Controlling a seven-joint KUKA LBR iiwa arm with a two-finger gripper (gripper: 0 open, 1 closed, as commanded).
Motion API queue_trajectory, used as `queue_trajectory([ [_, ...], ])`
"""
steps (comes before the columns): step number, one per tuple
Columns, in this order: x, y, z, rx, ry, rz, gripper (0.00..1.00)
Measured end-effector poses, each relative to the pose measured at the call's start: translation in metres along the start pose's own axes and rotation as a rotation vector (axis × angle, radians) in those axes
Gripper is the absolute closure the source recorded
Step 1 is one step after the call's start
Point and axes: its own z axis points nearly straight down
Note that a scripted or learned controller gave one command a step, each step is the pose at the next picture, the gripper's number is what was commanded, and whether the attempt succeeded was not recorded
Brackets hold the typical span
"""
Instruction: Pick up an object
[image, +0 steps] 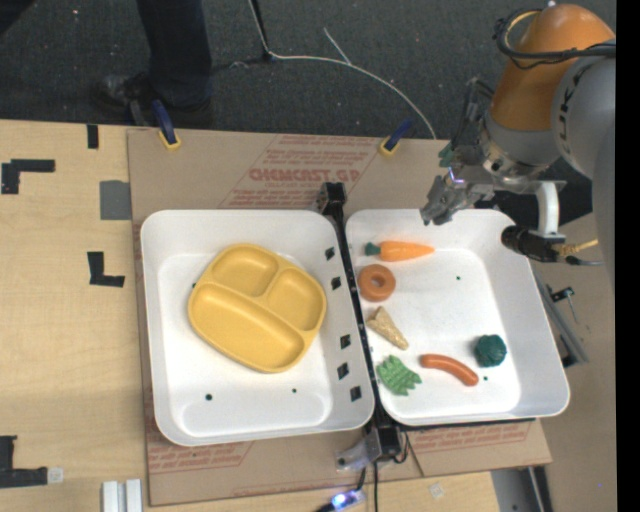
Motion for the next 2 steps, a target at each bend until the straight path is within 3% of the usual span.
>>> queue_trajectory([
  [2, 0.104, -0.019, 0.019, 0.001, 0.000, -0.001, 1.00],
])
